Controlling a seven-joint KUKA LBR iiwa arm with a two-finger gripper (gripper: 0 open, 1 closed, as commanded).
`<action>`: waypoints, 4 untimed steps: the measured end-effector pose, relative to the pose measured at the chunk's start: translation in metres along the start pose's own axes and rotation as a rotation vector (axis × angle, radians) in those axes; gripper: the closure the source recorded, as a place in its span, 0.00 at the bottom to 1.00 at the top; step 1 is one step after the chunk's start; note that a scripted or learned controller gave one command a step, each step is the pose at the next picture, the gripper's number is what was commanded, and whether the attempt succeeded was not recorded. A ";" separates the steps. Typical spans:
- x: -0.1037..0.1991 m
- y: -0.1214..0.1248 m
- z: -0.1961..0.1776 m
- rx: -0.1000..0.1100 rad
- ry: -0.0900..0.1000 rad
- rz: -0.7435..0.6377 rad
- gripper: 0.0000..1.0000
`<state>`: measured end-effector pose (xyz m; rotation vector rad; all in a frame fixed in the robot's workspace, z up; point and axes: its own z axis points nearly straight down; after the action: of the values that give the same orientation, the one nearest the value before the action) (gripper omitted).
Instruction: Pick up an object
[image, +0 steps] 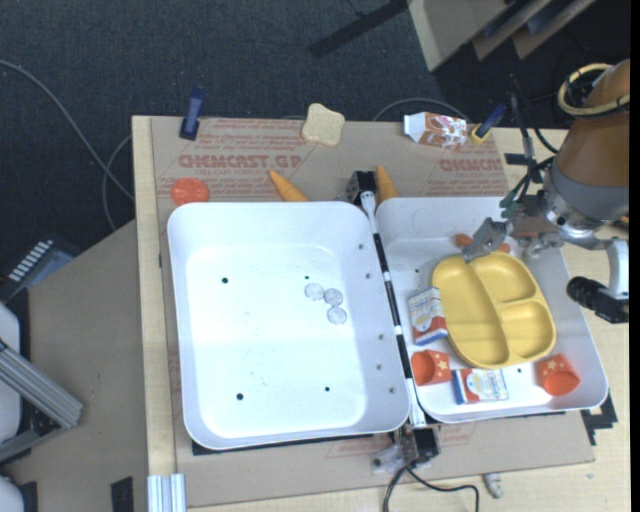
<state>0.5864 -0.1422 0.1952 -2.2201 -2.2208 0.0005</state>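
Observation:
The right bin (425, 212) holds a yellow divided plate (495, 310), a small white carton (427, 310) to its left, a red piece (432, 367), a second carton (482, 384) and an orange-red piece (558, 375) along the front. A tiny orange bit (461, 240) lies near the back. My gripper (503, 234) hangs over the back of this bin, just above the plate's far edge, below the orange wrist band (592, 150). Nothing shows in its grasp.
The left bin (260, 350) has three small clear discs (325, 297) near its middle. On the board behind the bins lie a bread slice (323, 123), a carrot (287, 186), a blue marker (191, 113), an orange lid (187, 190) and a milk carton (436, 128).

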 end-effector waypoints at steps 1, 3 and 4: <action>0.050 0.010 0.110 -0.003 0.000 -0.001 0.00; 0.045 0.021 0.110 0.000 0.000 0.000 0.00; 0.044 -0.010 0.110 -0.002 -0.001 0.001 0.00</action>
<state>0.5761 -0.0985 0.0855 -2.2226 -2.2213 -0.0006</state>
